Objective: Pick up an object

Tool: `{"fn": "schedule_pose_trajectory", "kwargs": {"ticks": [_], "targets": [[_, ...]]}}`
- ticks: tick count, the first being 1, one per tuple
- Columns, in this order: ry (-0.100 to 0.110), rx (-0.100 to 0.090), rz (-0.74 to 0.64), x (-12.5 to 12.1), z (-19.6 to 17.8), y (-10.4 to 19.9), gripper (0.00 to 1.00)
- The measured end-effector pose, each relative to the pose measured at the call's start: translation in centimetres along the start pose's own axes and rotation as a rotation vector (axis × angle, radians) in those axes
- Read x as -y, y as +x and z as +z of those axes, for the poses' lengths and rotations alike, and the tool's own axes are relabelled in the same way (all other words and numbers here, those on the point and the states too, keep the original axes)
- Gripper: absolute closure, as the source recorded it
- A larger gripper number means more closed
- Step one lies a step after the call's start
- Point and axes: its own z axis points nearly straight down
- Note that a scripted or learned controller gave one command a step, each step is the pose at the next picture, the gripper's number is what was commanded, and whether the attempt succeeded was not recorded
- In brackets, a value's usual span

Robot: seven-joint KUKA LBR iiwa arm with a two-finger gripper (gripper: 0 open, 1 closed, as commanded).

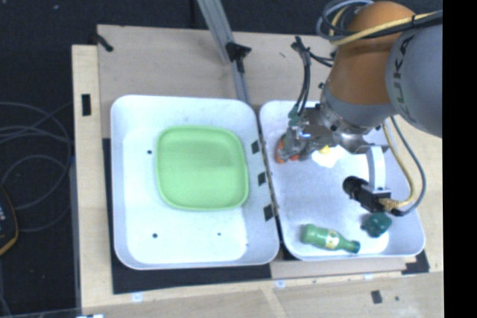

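Note:
My gripper [292, 144] hangs low over the upper left part of the right bin [298, 197], near the wall shared with the left bin. A small orange-red object [281, 154] shows right at its tip; whether it is held I cannot make out. Just right of the gripper lies a small yellow and white object [325, 156]. A green bottle [329, 238] lies on its side near the bin's front edge. A teal object [375, 224] sits at the front right.
The left bin [134, 234] holds a light green square plate [202, 167]. A grey slanted pole [212, 7] runs from the top of the view down to the bins' far edge. The arm's bulk covers the right bin's far right corner.

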Motion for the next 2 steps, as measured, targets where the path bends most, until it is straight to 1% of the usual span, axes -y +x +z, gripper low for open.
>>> {"fn": "schedule_pose_trajectory", "kwargs": {"ticks": [2], "targets": [[0.001,0.000,0.000,1.1,-0.3,9.8,1.00]]}}
